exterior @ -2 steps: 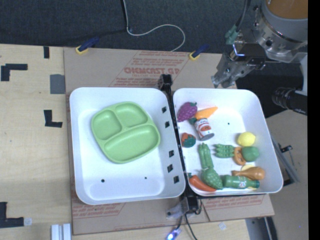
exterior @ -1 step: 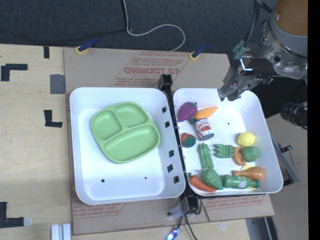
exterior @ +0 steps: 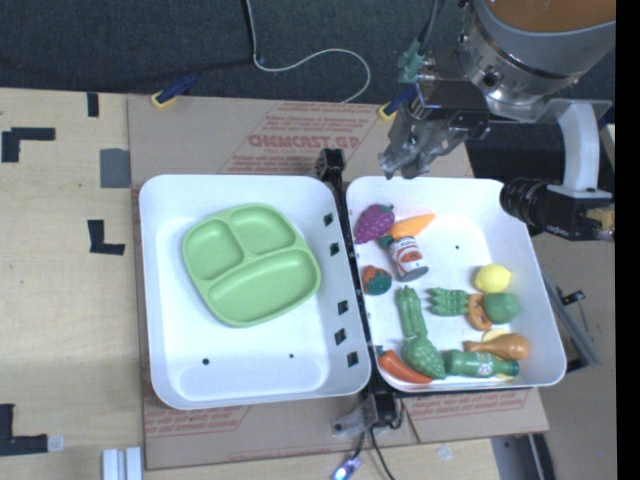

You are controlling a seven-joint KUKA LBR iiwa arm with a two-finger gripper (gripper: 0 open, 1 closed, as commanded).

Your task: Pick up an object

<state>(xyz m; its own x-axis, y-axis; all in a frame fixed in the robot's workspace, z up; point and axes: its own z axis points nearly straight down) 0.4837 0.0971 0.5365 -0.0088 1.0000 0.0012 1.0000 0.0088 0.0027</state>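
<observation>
My gripper (exterior: 405, 160) hangs above the back rim of the right bin (exterior: 460, 196), near its left corner. Just in front of it and lower lie a purple bunch of grapes (exterior: 374, 222) and an orange carrot (exterior: 415, 224). A small red and white can (exterior: 407, 257) stands behind a red and green piece (exterior: 377, 280). Further forward are a green corn cob (exterior: 410, 311), a yellow lemon (exterior: 492, 278), a green lime (exterior: 502, 307), a brown drumstick (exterior: 503, 346) and a green bottle (exterior: 482, 365). Nothing shows in the gripper.
The left bin (exterior: 170, 208) holds a green divided plate (exterior: 252, 263). A black hinge strip (exterior: 343, 268) runs between the bins. The arm's grey body (exterior: 540, 48) looms over the back right, with a black cylinder (exterior: 545, 208) over the right bin's rim.
</observation>
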